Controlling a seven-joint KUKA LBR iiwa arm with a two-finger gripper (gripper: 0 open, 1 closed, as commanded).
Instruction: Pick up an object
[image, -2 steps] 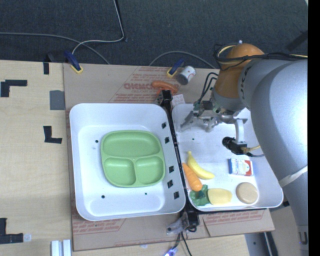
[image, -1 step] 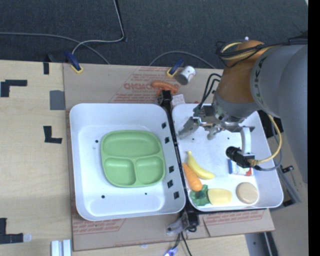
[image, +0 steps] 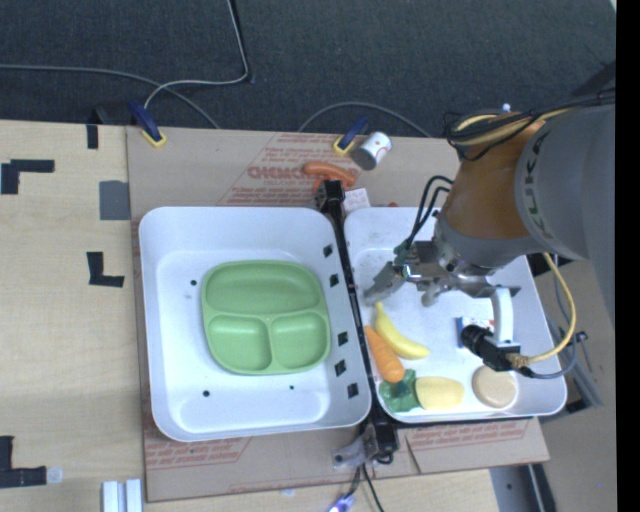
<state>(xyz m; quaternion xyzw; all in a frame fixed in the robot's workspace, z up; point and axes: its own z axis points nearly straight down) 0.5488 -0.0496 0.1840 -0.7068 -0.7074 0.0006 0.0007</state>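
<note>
The right bin holds a yellow banana, an orange carrot, a green leafy piece, a pale yellow lump and a tan round piece, all near its front edge. My gripper hangs over the middle of this bin, just behind the banana. It is open, its fingers spread with nothing between them. One grey finger points towards the divider between the bins.
A green divided plate lies in the left bin. An orange sausage-like item and a silver cylinder lie on the cardboard behind the bins. A yellow cable loops off the wrist over the right bin's right side.
</note>
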